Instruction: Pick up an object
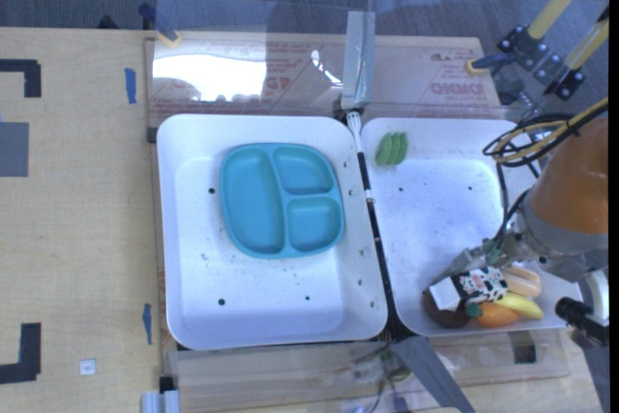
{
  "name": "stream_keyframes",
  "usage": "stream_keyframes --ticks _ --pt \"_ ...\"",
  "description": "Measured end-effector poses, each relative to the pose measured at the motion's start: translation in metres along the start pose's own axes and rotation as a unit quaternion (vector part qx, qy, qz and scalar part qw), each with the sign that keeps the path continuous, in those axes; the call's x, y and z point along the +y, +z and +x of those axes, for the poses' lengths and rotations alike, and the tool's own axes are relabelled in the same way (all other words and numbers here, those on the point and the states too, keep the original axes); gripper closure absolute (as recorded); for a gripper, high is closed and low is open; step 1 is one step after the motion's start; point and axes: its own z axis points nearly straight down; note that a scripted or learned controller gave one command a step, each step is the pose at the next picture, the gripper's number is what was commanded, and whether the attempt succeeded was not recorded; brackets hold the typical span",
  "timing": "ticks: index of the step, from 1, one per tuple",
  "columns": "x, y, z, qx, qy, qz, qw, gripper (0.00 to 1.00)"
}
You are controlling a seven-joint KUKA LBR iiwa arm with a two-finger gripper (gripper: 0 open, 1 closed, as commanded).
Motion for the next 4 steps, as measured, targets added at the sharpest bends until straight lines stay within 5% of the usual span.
stream_keyframes --ticks 1,2,3,4 --pt "0.001 -0.011 -0.001 -0.001 0.001 -0.003 1.0000 1.00" --pt "0.010 0.000 0.044 0.000 0.234 0.002 0.9722 1.00" --pt "0.010 0.000 0.044 0.001 0.234 0.002 0.9722 0.00" --pt "0.002 0.000 0.011 0.002 0.136 0.002 0.9908 0.00"
